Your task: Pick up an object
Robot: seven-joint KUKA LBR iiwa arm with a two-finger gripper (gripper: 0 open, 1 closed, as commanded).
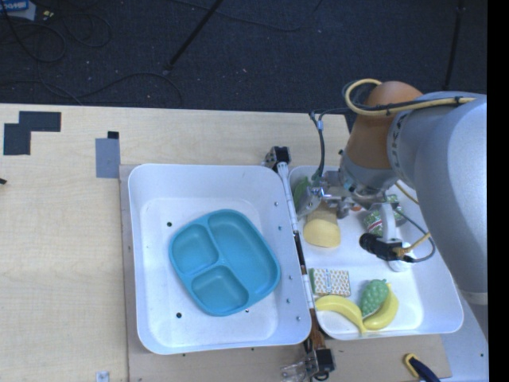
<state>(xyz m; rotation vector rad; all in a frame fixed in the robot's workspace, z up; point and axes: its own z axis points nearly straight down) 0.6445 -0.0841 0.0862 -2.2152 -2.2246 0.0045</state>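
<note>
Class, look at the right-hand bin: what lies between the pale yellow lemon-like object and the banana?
In the camera view, a small patterned cracker-like square lies between the pale yellow object and the banana, on the right bin's floor.

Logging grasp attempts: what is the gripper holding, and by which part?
Cannot be told: the gripper sits low in the right white bin above the pale yellow rounded object.
</note>
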